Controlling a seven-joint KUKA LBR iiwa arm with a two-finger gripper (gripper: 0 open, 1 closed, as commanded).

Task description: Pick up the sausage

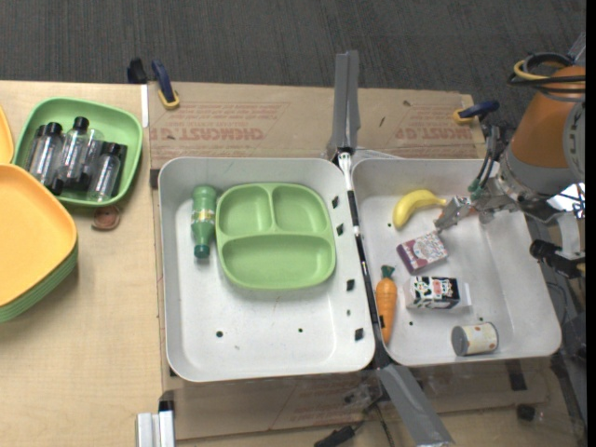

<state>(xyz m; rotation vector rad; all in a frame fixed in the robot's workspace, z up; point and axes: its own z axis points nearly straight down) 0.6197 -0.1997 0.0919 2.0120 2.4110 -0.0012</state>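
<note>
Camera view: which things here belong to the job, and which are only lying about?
Job: pincer; right bin; beige cylinder, possibly the sausage.
Lying about: banana, purple packet, carrot, milk carton, green plate, green bottle.

The arm (545, 124) is orange above the grey tool (458, 209), and right beside the tool lies a yellow banana (415, 204) in a white bin (521, 282). A little below the tool are a purple packet (422, 250) with pale marks, a black-and-white carton (435, 291), an orange carrot (386, 298) with a green top, and a tan can (475, 338) with a grey end. Far to the tool's left, the other white bin (261, 343) has a green plate (275, 235) and a green bottle (203, 220), and on the brown worktop (84, 371) farther out sit yellow-orange plates (33, 245) and a green tray (126, 133) of dark bottles (74, 159) with black caps.
</note>
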